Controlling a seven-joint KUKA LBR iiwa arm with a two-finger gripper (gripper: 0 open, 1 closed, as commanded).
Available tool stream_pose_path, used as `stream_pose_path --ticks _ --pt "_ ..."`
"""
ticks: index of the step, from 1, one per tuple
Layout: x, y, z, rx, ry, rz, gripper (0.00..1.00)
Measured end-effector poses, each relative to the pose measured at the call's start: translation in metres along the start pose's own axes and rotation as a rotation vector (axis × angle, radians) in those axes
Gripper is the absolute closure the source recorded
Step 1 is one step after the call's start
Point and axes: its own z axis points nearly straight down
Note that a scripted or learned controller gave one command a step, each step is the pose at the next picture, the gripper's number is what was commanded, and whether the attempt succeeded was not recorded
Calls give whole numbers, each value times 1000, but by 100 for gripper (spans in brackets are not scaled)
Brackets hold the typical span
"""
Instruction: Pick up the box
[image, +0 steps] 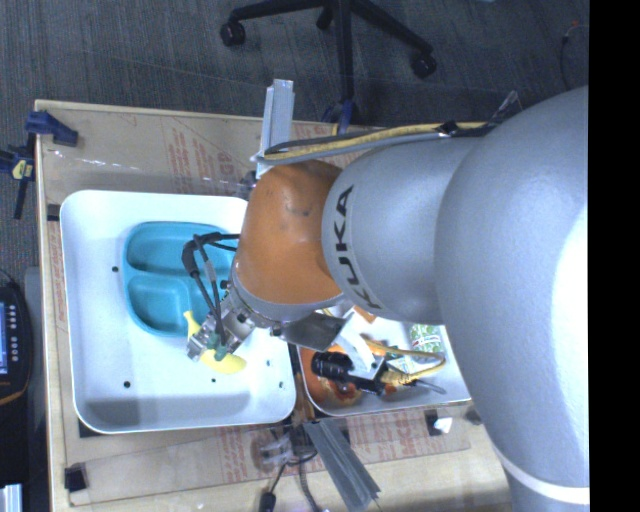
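- My tool (210, 343) hangs low in the left bin (95, 330), at the near right corner of a blue two-pocket tray (155, 272) and just over a small yellow thing (231, 364).
- I cannot tell whether the tool is wide or narrow, because the wrist hides too much of it. I see nothing held in it.
- The box (427, 337), which I take to be the pale piece with green print, lies in the right bin (455, 392). It is partly hidden under the arm and well apart from the tool.
- I judge the pick not yet done: reaching the box, closing on it and lifting are all left.
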Motion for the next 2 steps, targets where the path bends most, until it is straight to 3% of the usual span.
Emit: stream_pose_path --ticks 1,2 --pt "49 43 57 6 2 223 100" --pt "55 65 -81 -1 -1 84 100"
